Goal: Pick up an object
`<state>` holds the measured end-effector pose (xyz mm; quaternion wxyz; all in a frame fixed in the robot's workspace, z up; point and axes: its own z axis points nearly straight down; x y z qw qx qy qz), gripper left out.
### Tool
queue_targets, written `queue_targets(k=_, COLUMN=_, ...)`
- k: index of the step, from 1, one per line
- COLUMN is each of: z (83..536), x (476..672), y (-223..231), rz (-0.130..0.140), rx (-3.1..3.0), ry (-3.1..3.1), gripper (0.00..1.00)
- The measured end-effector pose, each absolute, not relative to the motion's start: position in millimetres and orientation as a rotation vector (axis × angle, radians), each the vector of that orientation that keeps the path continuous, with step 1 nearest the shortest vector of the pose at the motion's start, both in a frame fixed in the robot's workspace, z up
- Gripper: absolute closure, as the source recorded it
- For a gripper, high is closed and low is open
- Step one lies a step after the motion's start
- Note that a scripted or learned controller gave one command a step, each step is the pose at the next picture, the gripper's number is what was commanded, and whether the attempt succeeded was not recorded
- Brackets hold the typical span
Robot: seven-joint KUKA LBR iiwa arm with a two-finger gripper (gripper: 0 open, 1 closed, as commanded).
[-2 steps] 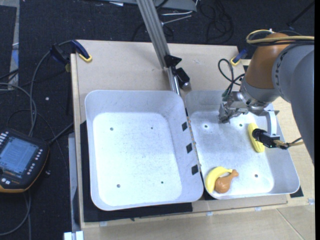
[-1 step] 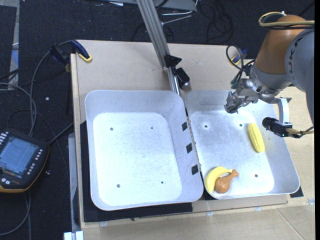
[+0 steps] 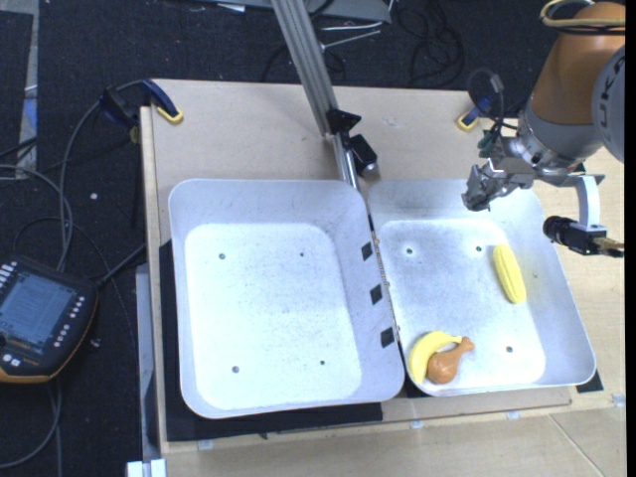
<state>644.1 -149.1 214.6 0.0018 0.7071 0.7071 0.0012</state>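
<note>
Broadly, the table (image 3: pixel 258 117) is seen to carry two shallow white bins side by side: the left bin (image 3: pixel 199 217) and the right bin (image 3: pixel 437 207), over whose far right corner the grey and orange arm (image 3: pixel 581 68) is reached in. The tool (image 3: pixel 479 195) is hung above the upper part of the right bin, and whether it is wide or narrow cannot be told from this slanted view; nothing is seen to be held by it, and no object is touched. Three candidates are found in the right bin. The yellow corn cob (image 3: pixel 509 272) is placed nearest, toward the camera and slightly to the right of the tool, with its long axis run roughly from far to near along the bin's right side, so a grasp across its short width is judged the most direct. The banana (image 3: pixel 429 348) and the orange drumstick-shaped toy (image 3: pixel 447 362) are laid touching each other at the near edge of that bin, well apart from the tool, and a clean grip there is judged harder because of the contact between them.
</note>
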Motion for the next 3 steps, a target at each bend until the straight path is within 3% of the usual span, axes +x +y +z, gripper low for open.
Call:
queue_targets(k=1, z=230, x=644.5, y=-149, rz=0.002, rx=2.22, ry=2.221, gripper=1.0)
queue_targets(k=3, z=225, x=640.2, y=-40, rz=0.001, rx=2.217, ry=2.228, gripper=1.0)
